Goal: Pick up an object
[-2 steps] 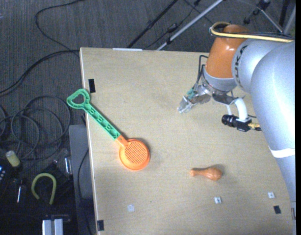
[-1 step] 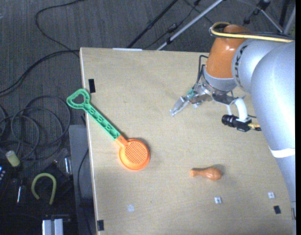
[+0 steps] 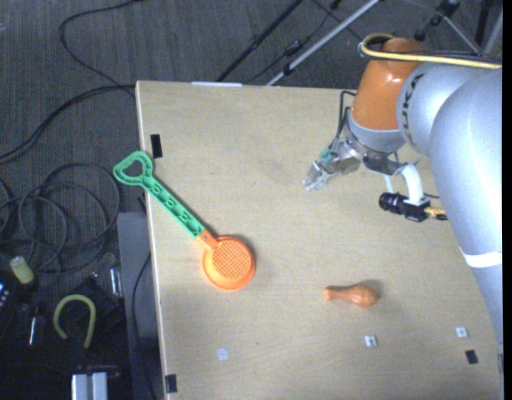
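Nothing is seen between the jaws (image 3: 316,177), whose spread cannot be told; they should be centred over the orange pear-shaped piece (image 3: 353,294) and lowered squarely.

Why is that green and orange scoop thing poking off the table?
The green-handled orange strainer lies slanted, its handle loop hanging past the bench's left edge. The small orange pear-shaped toy lies on its side. Nothing looks broken or spilled.

The one camera sat high above the bench (image 3: 264,140), looking down at a slant, with the arm (image 3: 456,140) entering from the right.
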Controlling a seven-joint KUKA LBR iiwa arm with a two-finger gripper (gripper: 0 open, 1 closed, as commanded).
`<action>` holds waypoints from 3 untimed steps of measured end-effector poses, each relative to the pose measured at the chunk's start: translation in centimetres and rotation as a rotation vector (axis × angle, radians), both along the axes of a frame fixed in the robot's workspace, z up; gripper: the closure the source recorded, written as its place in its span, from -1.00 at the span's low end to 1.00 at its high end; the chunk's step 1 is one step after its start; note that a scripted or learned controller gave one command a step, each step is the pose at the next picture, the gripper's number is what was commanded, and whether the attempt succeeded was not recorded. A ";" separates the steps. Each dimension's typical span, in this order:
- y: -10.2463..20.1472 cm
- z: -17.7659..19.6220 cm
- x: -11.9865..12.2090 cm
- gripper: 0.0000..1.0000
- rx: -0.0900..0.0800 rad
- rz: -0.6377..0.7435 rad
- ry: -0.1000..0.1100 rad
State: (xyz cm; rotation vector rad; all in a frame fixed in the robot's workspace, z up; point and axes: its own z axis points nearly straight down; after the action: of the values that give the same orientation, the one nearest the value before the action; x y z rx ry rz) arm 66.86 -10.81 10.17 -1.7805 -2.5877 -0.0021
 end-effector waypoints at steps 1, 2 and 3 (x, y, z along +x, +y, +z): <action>0.0 0.0 0.0 -1.00 0.000 0.000 0.000; -1.4 1.5 0.0 -1.00 -0.001 -0.057 -0.001; -1.4 1.5 0.0 -1.00 -0.002 -0.057 0.000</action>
State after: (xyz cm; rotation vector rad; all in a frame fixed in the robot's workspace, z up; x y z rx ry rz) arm 66.86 -12.26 11.71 -1.8543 -2.5369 -0.0004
